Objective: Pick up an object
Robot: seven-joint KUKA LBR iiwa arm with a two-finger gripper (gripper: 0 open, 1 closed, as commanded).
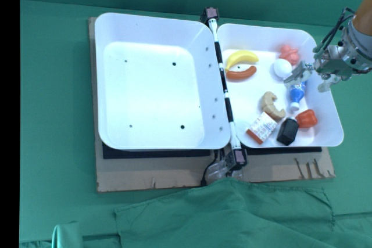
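While nothing is clamped, the metal tool (314, 77) is seen with fingers apart; a blue-and-white bottle (296, 94) lies just beneath it, a smooth white ball (282, 68) beside it.

Green cloth (52, 125) covers the whole bench, flat and evenly lit. A cardboard sheet (157, 180) lies on it, a black pad (157, 154) showing on top near the front edge. Loose green fabric (232, 215) is bunched at the bench's front edge.
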